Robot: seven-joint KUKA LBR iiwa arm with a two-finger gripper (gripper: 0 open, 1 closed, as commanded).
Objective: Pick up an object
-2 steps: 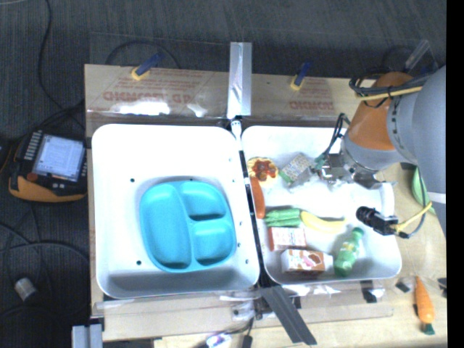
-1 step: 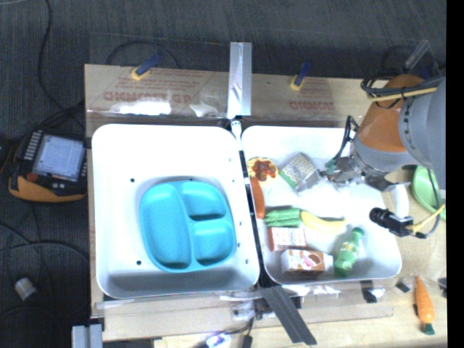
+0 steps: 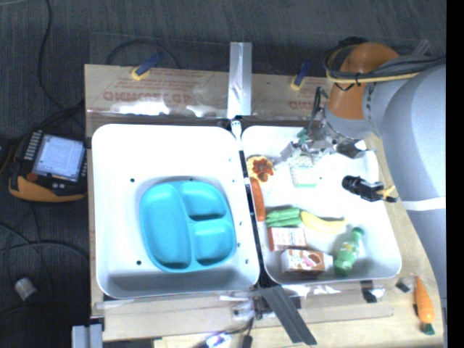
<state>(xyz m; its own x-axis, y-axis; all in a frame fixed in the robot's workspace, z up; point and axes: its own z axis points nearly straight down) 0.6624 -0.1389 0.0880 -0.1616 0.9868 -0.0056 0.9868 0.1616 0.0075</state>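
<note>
My gripper (image 3: 310,148) hangs over the back of the right bin (image 3: 384,227), reaching in from the right. Just in front of it lies a pale mint and white packet (image 3: 303,173), close under the gripper. To its left rests a small orange and red pizza-like toy (image 3: 259,167). An orange carrot-like stick (image 3: 257,198) lies along the bin's left wall. Nearer the front are a green pea pod (image 3: 283,215), a yellow banana (image 3: 322,223), a green bottle (image 3: 348,251) and two small cartons (image 3: 286,238) (image 3: 301,261).
The left bin (image 3: 116,194) holds a blue divided plate (image 3: 189,223). An orange carrot toy (image 3: 424,307) lies outside the bins at the bench's front right. A handheld device (image 3: 52,162) sits on the floor to the left.
</note>
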